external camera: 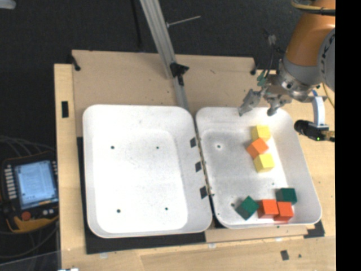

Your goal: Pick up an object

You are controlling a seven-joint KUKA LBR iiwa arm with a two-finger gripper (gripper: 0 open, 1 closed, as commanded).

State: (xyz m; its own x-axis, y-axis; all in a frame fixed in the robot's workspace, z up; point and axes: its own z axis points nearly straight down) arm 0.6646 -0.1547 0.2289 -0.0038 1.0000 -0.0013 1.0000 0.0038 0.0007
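My gripper (260, 107) hangs open over the far edge of the right bin (225, 168), its two fingers spread with nothing between them. Just below it lies a column of three blocks: a yellow block (261, 132), an orange block (258, 148) and a second yellow block (263, 162). At the bin's near right corner sit a green block (246, 207), two orange blocks (268, 208) (285, 210) and a dark green block (286, 195).
The left bin (138, 168) lies beside the right one, joined by dark clips (198, 167). A metal pole (161, 38) slants up from behind the bins. A handheld pendant with a lit screen (31, 188) lies off the bench at the left.
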